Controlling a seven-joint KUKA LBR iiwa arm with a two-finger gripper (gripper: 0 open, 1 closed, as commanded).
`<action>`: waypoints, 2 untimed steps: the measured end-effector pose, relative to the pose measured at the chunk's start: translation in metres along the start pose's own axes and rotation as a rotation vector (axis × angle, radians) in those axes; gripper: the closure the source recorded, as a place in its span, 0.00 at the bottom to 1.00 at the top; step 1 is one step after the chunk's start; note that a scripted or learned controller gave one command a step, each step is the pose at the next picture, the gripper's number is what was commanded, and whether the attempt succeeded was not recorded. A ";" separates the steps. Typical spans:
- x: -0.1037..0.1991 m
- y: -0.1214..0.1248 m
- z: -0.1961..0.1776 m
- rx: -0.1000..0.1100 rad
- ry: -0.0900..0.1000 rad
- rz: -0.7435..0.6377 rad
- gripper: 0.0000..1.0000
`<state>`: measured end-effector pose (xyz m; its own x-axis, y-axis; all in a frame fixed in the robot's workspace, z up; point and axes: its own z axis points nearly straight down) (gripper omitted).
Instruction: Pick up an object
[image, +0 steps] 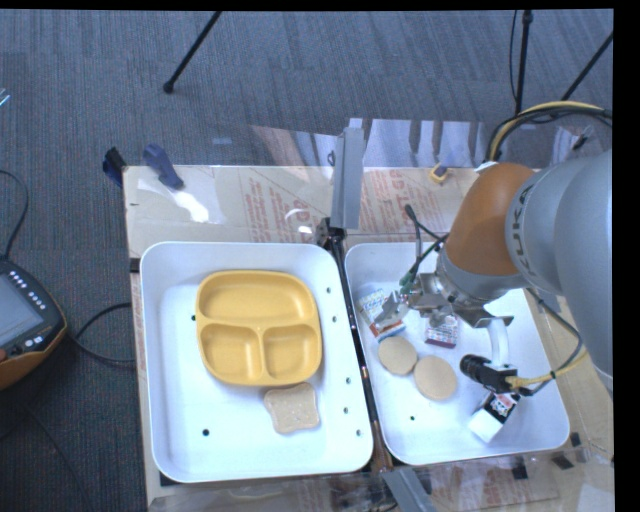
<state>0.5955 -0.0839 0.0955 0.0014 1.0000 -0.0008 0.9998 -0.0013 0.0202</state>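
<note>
My gripper (425, 297) hangs low in the right bin (530, 440), near its middle, under the orange band of the arm. Just left of it lies a small red-and-white packet (387, 312), and a second packet (441, 331) lies right below it. Two round tan biscuits (397, 355) (436, 378) rest on the bin floor in front of the gripper. A black-and-white bottle (489, 393) lies on its side toward the bin's front right. I see nothing lifted off the floor.
The left bin (170, 420) holds a yellow divided plate (259, 326) and a slice of toast (292, 408) at its front edge. A grey post (347, 185) stands behind the wall between the bins. The arm's bulk covers the right bin's back right part.
</note>
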 end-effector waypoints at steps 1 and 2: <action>0.000 0.002 0.000 0.005 0.001 0.001 0.00; 0.000 0.000 0.000 0.000 0.001 0.005 0.00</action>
<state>0.5956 -0.0838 0.0954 0.0066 1.0000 0.0000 0.9998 -0.0066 0.0199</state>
